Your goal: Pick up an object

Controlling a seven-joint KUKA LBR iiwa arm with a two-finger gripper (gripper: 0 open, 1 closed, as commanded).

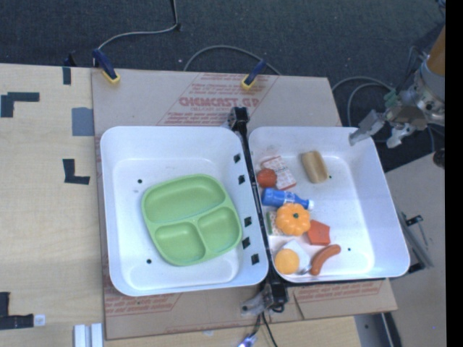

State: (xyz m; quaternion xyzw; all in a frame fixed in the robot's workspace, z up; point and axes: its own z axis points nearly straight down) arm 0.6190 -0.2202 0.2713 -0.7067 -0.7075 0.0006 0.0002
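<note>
The pincer hangs with its fingers apart and nothing between them over the far right corner of the right bin, where a bread roll, orange pumpkin and sausage lie

Green tray – 2 white bins; orange pumpkin, blue bottle.

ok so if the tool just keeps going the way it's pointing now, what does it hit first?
The tool sits at the far right corner of the right bin, fingers angled leftward and down. Straight on, it would likely meet that bin's rim or bare floor first, short of the tan bread roll. Depth is unclear.
</note>
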